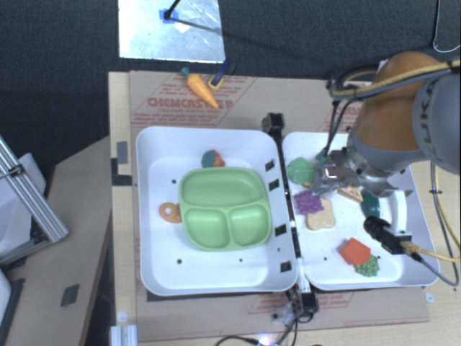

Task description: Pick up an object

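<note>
Camera view: 2 bins (155, 215), 1 tray (222, 207).

A toy carrot (202, 90) lies on the cardboard sheet (238, 96) beyond the bins. Behind it, a shiny foil-like square (170, 20) rests on dark carpet (50, 56). Metal rails (29, 193) slant at far left.

Smooth, slightly glossy plastic green tray (220, 207) sits in a matt white bin (155, 193); upper left, a crinkled, probably foil sheet (171, 20).
</note>
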Tool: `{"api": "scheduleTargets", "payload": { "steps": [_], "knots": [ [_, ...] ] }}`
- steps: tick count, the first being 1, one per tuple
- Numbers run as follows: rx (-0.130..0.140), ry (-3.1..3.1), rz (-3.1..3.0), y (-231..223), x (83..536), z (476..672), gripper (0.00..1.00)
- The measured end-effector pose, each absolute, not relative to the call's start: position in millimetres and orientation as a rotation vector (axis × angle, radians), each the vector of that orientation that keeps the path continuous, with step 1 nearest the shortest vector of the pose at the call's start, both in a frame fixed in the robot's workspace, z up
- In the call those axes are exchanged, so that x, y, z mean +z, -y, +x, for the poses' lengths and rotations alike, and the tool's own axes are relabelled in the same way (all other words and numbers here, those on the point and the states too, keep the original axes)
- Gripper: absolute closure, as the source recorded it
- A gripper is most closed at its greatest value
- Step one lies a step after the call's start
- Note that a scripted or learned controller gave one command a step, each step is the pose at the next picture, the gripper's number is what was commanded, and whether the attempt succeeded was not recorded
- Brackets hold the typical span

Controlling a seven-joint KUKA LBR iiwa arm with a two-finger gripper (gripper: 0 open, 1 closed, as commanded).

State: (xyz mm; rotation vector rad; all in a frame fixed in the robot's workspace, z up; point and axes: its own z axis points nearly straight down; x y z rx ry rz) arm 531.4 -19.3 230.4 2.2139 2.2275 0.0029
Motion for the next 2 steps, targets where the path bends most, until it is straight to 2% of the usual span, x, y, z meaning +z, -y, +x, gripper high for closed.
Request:
{"api": "scheduleTargets", "payload": {
  "steps": [1, 2],
  "knots": [
    [0.000, -2.222, 2.221, 27.1, 214.0, 523.0, 1.00],
    [0.003, -2.225, 2.216, 26.0, 217.2, 532.4, 1.00]
  ]
}}
